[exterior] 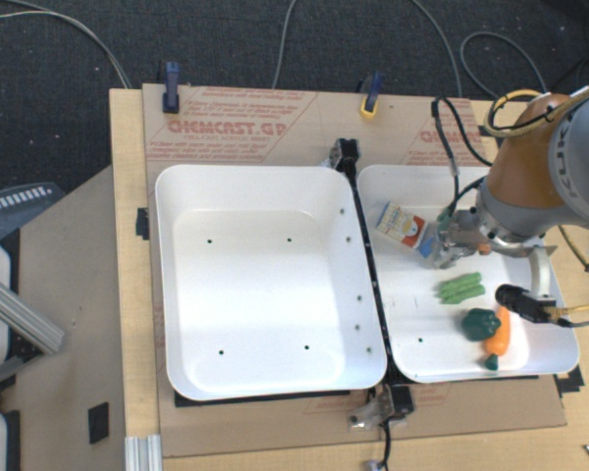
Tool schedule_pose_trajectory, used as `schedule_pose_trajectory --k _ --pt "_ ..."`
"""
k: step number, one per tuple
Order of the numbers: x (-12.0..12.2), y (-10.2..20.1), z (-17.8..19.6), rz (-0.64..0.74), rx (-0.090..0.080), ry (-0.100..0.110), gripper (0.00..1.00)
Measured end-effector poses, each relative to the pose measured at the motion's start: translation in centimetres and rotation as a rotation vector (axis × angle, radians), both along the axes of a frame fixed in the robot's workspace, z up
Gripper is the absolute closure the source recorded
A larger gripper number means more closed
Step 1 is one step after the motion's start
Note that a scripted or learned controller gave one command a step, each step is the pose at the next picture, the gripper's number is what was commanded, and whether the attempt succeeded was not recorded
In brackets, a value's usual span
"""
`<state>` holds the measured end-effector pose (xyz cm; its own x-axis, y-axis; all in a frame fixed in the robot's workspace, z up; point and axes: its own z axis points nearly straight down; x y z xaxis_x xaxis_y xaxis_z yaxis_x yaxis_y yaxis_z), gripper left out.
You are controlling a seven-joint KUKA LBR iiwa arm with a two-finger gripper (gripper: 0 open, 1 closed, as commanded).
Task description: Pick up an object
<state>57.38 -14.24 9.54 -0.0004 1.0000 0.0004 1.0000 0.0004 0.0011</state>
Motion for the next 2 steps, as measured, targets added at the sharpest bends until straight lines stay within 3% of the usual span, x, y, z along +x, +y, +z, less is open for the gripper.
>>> schedule_pose_trajectory --k 2 --pt "-0.3 0.7 9.0 0.0 -0.001 -0.002 1.0"
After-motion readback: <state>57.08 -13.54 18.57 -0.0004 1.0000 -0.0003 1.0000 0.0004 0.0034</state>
